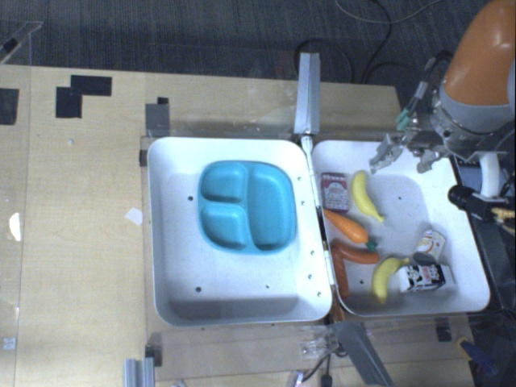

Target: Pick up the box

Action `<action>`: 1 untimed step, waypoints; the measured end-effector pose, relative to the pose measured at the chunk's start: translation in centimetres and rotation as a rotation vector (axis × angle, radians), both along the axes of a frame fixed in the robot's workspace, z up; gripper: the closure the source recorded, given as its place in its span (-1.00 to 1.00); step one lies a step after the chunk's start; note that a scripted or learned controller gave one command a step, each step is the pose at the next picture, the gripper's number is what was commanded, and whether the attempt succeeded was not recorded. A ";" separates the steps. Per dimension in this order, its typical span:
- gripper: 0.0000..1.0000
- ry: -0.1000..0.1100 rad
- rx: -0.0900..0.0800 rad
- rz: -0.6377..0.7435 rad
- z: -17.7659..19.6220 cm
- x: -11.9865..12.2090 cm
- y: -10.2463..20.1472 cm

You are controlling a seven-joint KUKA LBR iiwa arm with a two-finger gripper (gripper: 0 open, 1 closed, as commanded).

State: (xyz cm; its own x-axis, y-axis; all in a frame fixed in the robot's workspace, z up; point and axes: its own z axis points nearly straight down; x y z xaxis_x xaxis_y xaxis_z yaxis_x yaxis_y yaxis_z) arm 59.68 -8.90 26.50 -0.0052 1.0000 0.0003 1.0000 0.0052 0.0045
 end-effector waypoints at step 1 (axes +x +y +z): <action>-1.00 0.001 -0.002 0.037 -14.7 3.8 -11.1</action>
